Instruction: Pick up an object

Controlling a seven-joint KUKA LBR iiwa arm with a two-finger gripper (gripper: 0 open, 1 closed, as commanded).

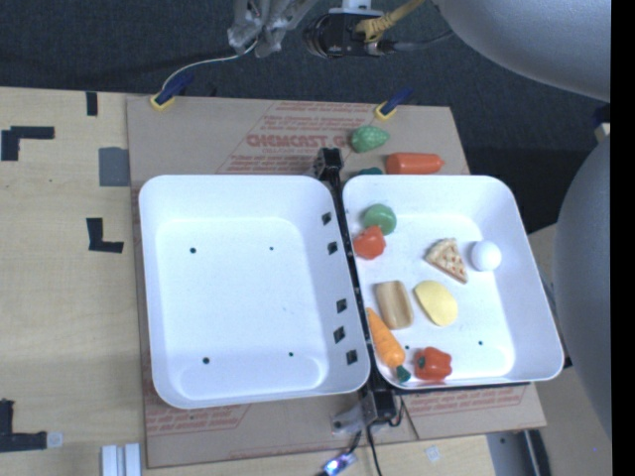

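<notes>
Carrot (385,342) lies lengthwise along right bin's (516,266) divider.

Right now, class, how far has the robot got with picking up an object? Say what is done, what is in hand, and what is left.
Nothing looks done: the carrot, bread piece, white ball and other toy foods all lie in the right bin. In hand: nothing, since the gripper hangs high beyond the bins, with no object between its fingers. Left: descend, grasp one item, lift it.
</notes>
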